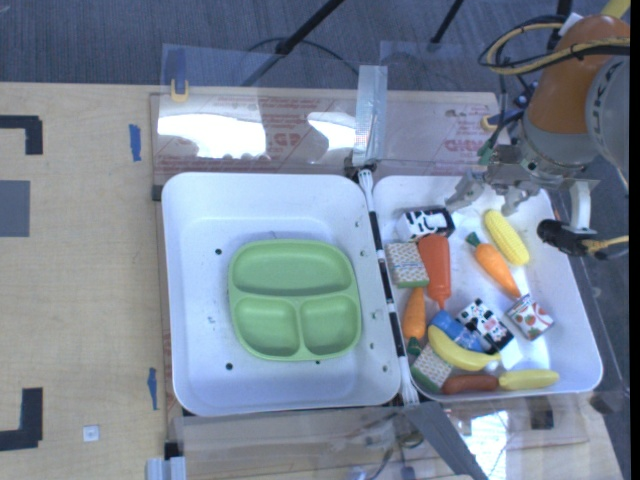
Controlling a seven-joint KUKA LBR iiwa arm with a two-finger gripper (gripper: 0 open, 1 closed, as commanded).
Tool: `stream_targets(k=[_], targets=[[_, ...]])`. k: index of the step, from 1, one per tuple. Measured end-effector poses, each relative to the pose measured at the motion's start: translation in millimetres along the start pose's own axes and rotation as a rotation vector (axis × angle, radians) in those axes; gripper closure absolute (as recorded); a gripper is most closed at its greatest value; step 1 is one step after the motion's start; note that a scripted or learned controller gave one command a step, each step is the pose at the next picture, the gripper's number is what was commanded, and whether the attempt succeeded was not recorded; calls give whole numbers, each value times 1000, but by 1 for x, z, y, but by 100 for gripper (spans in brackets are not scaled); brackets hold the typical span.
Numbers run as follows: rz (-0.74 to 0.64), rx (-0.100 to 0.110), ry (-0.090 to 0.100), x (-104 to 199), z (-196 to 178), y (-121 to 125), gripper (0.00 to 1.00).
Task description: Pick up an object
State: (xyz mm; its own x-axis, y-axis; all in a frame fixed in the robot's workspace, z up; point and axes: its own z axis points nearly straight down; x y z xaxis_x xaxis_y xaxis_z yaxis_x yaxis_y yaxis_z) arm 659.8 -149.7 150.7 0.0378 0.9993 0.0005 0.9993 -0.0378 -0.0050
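My gripper [488, 196] hangs over the back of the right bin [585, 353], open, with nothing between its fingers. Just below it lie a yellow corn cob [505, 236] and a black-and-white cow toy [428, 222]. Further forward are an orange carrot [495, 266], a red-orange bottle [435, 266], a tan waffle block [406, 264] and a small carton with a strawberry [528, 318]. A banana [460, 351], a second cow-patterned toy [482, 324] and a pale yellow piece [528, 377] lie near the front.
The left bin [190, 218] holds a green divided plate [295, 298]. A low wall [375, 258] separates the two bins. Clear plastic screens [260, 128] stand behind both bins. The arm's grey body and cables [575, 88] loom at the upper right.
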Motion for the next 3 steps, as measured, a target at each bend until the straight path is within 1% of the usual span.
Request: stream_targets(k=[1,2,3], targets=[[0,0,-1,0,-10,0,100],[-114,0,0,54,-89,-62,100],[-269,-1,1,12,-83,-104,100]])
